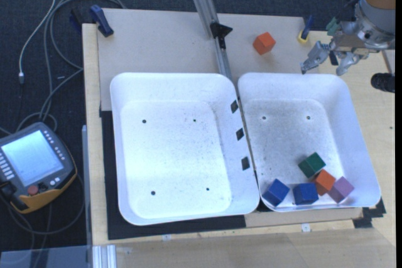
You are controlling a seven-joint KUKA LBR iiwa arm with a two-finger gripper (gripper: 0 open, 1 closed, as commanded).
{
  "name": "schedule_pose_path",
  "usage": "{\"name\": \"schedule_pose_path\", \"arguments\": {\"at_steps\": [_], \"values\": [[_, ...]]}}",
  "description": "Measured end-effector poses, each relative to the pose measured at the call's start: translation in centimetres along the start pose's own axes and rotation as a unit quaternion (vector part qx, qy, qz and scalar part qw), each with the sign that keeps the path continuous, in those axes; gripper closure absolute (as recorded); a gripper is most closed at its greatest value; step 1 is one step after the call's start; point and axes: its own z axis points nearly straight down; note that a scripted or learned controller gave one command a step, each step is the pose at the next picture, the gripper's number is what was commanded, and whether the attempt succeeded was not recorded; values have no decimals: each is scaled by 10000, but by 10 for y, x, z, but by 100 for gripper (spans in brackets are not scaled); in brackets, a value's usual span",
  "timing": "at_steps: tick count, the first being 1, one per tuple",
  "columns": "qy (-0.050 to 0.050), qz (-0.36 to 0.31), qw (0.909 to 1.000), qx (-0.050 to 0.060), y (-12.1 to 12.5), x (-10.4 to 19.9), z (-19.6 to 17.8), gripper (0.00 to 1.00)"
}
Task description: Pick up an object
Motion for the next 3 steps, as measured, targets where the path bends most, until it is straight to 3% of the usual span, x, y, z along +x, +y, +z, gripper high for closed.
{"name": "schedule_pose_path", "arguments": {"at_steps": [1,2,3], "values": [[5,17,10000,36,27,-49,101,0],[29,7,10000,56,-37,-15,182,0],[13,30,10000,27,-115,-38,178,0]]}}
